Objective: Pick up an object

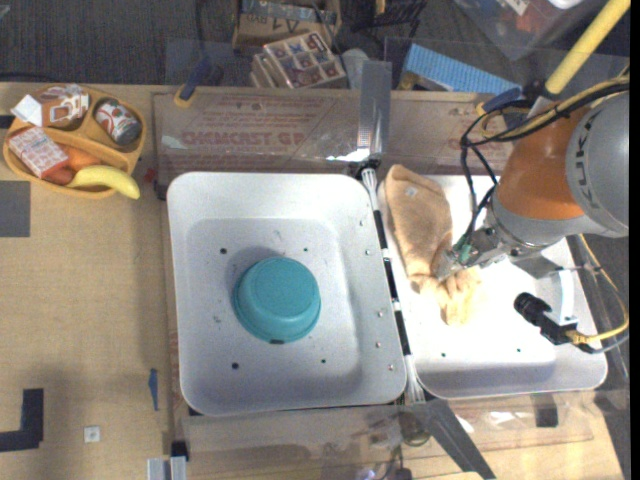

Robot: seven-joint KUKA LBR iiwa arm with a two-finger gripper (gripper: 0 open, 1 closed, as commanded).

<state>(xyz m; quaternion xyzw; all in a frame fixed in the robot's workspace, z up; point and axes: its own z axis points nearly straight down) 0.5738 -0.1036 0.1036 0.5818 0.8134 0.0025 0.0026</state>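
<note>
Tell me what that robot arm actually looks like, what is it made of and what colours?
The arm is a chunky rounded body in smooth grey with a broad orange band above the wrist. Part of dark lettering shows on the grey shell. Thin black and yellow cables loop around it. The gripper at its tip is small, dark and metallic.
</note>
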